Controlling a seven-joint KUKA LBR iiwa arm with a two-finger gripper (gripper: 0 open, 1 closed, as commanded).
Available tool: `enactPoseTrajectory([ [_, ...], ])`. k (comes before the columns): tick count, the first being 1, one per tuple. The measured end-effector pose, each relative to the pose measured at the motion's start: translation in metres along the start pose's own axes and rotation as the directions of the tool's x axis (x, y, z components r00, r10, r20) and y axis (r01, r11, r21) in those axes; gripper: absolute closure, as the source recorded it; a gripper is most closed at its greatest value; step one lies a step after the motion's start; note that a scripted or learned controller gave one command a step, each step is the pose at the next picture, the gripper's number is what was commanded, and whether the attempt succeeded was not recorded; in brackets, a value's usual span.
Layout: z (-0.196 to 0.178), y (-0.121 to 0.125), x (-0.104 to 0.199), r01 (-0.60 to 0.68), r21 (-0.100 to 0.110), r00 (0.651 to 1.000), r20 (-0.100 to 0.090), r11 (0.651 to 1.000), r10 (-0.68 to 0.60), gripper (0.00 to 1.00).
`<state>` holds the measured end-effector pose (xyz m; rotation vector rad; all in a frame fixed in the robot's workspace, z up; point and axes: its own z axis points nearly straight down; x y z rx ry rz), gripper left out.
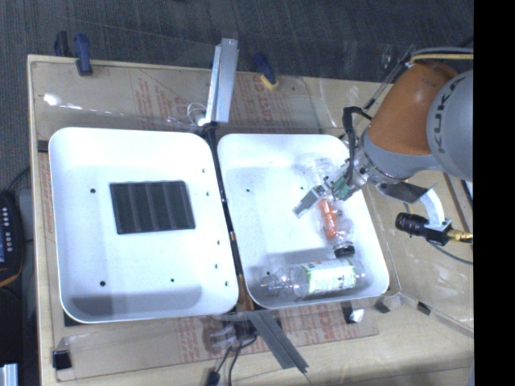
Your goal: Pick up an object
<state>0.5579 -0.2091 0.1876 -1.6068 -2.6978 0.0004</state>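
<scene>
In the right bin (241,240), my gripper (307,203) reaches in from the right and hangs low over the bin's middle. A small clear bottle with orange contents (329,218) and a black cap lies just right of and below the gripper tip. Crumpled clear plastic (316,170) sits beside the gripper's upper side. Along the bin's near wall lies a larger clear bottle with a white label (322,279). I see nothing held in the gripper.
The left bin (72,280) holds a dark grey ribbed rectangular pad (151,207) near its middle. A metal bar (221,79) stands behind the seam between the bins. Blue clamps (82,53) grip the bench's far edge.
</scene>
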Motion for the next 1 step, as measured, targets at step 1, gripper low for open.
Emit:
enactPoseTrajectory([
  [1,0.0334,0.0084,-0.0035,0.017,0.002,1.0,-0.001,1.0,-0.017,0.0],
])
